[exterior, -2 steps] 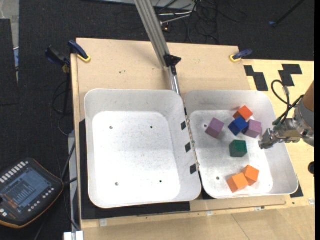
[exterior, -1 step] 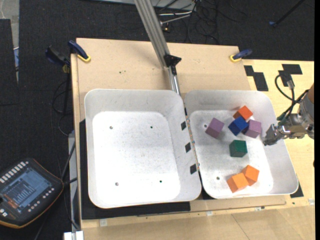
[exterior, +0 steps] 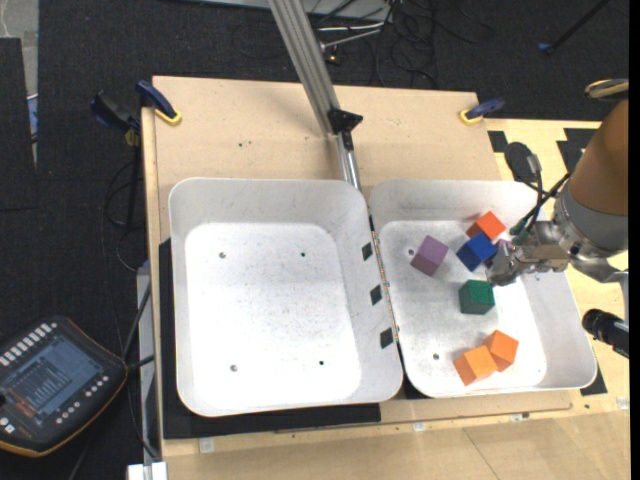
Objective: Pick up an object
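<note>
- On the bench [exterior: 250,118]: two shallow white bins side by side, left bin [exterior: 265,193] and right bin [exterior: 420,200], their inner rims touching along the middle.
- Right bin holds six blocks, counted by colour:
  - three orange: one orange block [exterior: 488,225] near the far edge, and an orange pair near the front, front block [exterior: 475,364] and its neighbour [exterior: 503,348], touching each other.
  - one blue block [exterior: 476,251], touching the far orange one.
  - one purple block [exterior: 430,255], left of the blue, apart from it.
  - one green block [exterior: 477,296], near the bin's middle, just below the blue.
- One arm [exterior: 600,183] reaches in from the right; its gripper [exterior: 503,265] sits low over the right bin, just beside the blue block and just above the green one.
- Pincer state: cannot tell; the tips are too blurred and dark to read. No block is visibly between them.
- One grey metal pole [exterior: 305,53] slants down to the gap between the bins.
- One handheld control panel [exterior: 50,383] lies on the floor at lower left.
</note>
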Controlling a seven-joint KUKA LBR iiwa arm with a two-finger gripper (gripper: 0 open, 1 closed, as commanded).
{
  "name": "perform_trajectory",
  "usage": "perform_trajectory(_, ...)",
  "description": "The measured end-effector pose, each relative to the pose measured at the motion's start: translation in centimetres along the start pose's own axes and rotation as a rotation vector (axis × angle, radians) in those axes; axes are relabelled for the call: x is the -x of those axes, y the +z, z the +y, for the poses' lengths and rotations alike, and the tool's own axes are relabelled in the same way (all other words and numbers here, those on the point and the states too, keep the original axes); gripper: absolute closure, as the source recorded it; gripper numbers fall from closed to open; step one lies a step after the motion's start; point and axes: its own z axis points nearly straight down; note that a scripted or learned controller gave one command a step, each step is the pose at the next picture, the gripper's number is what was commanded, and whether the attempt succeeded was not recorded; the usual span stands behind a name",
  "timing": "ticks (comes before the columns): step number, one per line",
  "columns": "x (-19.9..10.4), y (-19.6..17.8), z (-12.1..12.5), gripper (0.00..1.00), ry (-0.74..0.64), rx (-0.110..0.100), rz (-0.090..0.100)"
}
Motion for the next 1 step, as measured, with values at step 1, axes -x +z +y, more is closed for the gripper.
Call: perform_trajectory(1,-5.32,-0.92,1.78,1.00,0.000,0.001,0.000)
